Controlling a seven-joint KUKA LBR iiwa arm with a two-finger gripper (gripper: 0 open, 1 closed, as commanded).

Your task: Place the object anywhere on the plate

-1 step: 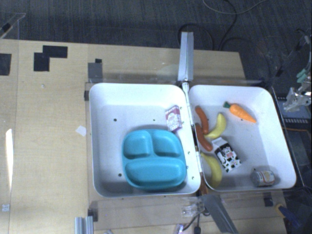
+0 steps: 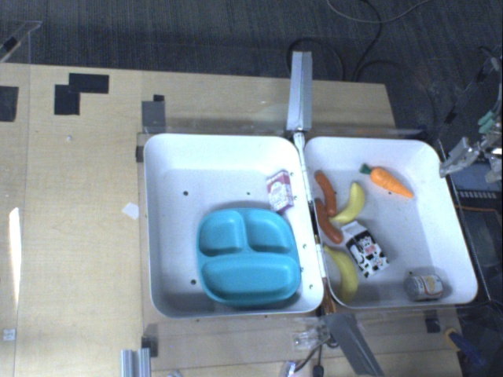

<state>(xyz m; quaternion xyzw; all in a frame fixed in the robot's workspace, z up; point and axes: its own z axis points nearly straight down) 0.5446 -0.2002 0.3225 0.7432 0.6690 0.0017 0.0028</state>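
Note:
A blue plate with three compartments lies in the front middle of the left bin. A small red and white packet rests against that bin's right wall, just behind the plate. In the right bin lie an orange carrot, two yellow bananas, two reddish sausages, a black and white box and a grey round object.
A metal divider post stands behind the seam between the bins. Grey metal hardware and cables sit at the right edge beyond the right bin. The wooden bench stretches to the left.

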